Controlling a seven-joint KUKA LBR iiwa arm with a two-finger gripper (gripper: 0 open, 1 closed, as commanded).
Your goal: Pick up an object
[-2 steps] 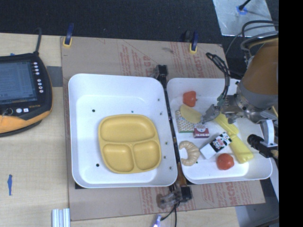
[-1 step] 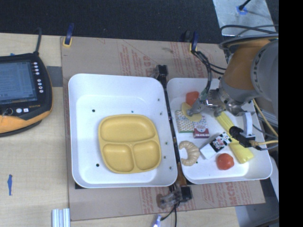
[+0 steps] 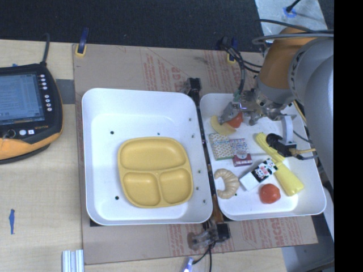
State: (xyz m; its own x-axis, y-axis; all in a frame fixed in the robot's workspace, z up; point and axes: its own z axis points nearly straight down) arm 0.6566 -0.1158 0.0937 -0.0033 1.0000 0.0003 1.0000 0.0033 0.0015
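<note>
Hand (image 3: 233, 115) hovers low at the far-left corner of the right bin (image 3: 309, 208), over a small red object (image 3: 234, 118); whether it is wide or narrow cannot be told. Descend squarely, close around the red piece, avoiding the bin wall.

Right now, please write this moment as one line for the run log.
task: pick object | gripper: low in right bin, at red item | grasp: unclear | left bin: yellow tray
</note>
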